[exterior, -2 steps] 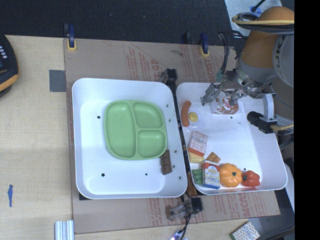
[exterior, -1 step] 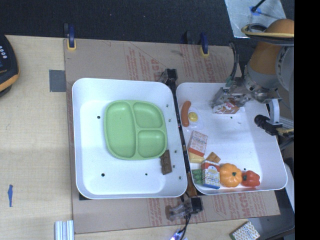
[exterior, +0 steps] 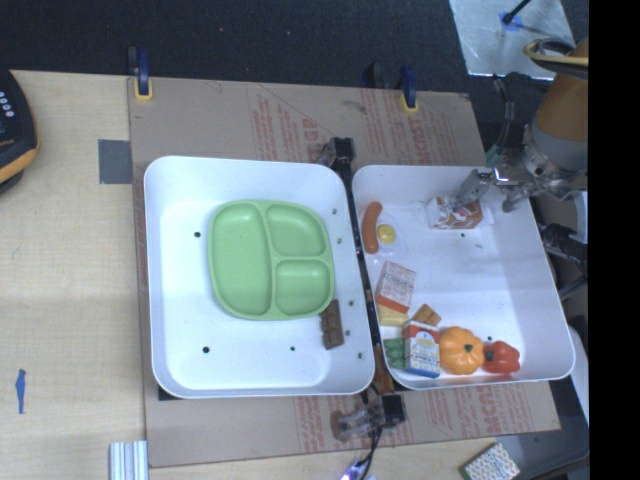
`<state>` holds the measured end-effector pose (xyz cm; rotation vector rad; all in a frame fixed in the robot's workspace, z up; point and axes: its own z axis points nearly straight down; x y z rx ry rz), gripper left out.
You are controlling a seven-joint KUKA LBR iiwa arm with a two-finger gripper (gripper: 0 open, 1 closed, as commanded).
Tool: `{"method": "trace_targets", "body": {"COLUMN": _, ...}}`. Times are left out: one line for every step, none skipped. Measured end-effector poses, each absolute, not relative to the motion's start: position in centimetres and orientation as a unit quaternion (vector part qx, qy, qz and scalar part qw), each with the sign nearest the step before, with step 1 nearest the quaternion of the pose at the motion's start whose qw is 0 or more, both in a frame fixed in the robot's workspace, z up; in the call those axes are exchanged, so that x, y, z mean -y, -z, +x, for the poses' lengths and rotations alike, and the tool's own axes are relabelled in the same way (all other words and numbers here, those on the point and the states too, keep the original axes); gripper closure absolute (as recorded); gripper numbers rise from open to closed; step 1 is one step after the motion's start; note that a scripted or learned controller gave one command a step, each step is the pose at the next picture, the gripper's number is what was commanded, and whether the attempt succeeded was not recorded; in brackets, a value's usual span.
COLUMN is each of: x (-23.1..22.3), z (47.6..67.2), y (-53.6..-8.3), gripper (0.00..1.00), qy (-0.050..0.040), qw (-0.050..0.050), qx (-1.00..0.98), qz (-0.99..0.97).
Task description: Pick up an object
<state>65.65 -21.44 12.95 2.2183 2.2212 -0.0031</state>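
Observation:
My gripper [exterior: 488, 198] hangs over the far right part of the right bin [exterior: 520, 278], its two fingers spread apart and nothing seen between them. A small white and red packet [exterior: 455, 213] lies just by the left fingertip [exterior: 467, 191]; whether they touch I cannot tell. Further left in this bin are a sausage [exterior: 371, 225] and a yellow egg piece [exterior: 386, 235]. A printed packet [exterior: 395, 286] lies mid-bin. At the near edge sit a green and white carton [exterior: 420, 353], an orange pumpkin [exterior: 460, 351] and a red pepper [exterior: 502, 356].
The left bin [exterior: 180, 268] holds a green divided plate [exterior: 270, 258] and a small brown block [exterior: 330, 325] near its right wall. The arm's orange band [exterior: 562, 108] stands at the right edge. Blue clamps [exterior: 141, 71] hold the cardboard at the back.

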Motion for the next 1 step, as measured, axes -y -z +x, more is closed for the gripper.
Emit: {"method": "trace_targets", "body": {"x": 21.29, "z": 65.67, "y": -13.95, "gripper": 1.00, "qy": 0.0012, "qw": 0.000, "qx": -0.709, "qz": 0.705}}
